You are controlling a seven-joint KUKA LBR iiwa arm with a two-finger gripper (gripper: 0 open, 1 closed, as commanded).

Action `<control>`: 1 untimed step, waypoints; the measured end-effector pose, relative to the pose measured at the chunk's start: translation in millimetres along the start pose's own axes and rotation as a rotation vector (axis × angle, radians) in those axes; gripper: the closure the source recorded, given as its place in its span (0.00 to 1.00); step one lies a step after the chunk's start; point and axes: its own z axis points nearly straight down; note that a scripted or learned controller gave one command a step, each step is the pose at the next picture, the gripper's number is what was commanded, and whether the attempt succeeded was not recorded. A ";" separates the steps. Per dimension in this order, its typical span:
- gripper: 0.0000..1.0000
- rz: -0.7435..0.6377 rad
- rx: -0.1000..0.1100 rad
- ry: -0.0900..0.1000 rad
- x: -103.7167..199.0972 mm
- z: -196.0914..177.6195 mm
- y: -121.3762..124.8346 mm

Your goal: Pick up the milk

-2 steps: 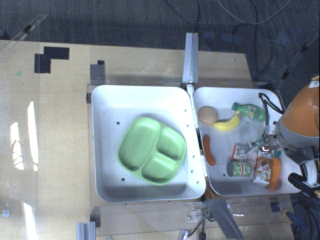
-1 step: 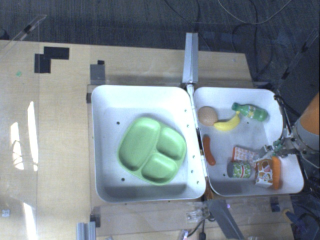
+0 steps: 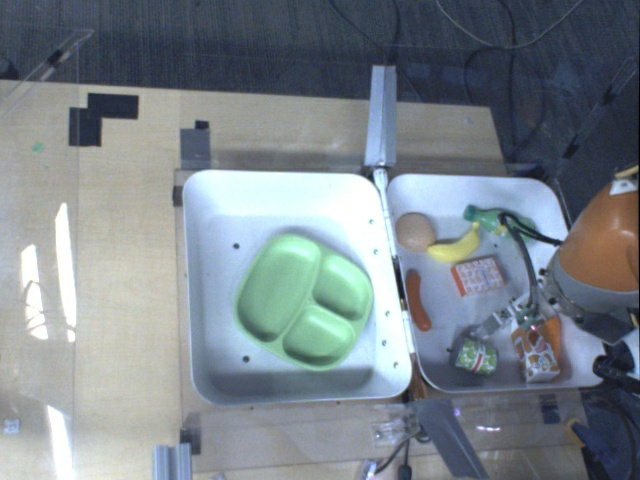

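The milk (image 3: 538,354) is a small orange-and-white carton lying near the front right corner of the right bin (image 3: 500,190). My gripper (image 3: 510,317) hangs low over that bin, just up and left of the carton's top end and very close to it. I cannot make out whether it touches the carton. The arm's grey body and orange band (image 3: 605,248) hide the bin's right rim.
In the right bin lie a green-labelled can (image 3: 476,356), a red sausage (image 3: 419,300), a red box (image 3: 477,275), a banana (image 3: 455,247), a brown round fruit (image 3: 415,230) and a green item (image 3: 486,217). The left bin (image 3: 215,268) holds a green divided plate (image 3: 305,300).
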 end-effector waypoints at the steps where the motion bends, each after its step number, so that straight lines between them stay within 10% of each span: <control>1: 1.00 -0.001 -0.009 -0.005 -0.8 -12.5 4.2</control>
